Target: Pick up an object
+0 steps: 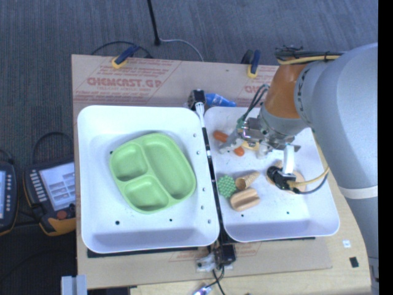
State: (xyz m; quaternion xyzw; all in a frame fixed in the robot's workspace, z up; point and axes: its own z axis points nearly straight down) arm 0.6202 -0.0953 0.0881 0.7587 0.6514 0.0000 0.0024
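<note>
The right bin [307, 223] holds several small items. An orange piece [220, 136] and a small red piece [239, 152] lie near its far left. A green knobbly object [226, 185], a tan cone [247, 180] and a brown bun-shaped piece [244, 199] sit closer to the middle. My gripper [250, 137] hangs low over the far part of this bin, just right of the orange and red pieces. The arm's grey body covers the bin's right side.
The left bin [92, 165] carries a green divided plate [152, 171]. A blue object [218, 99] lies on the board behind the bins. Yellow clamps [124, 56] hold the board's far edge.
</note>
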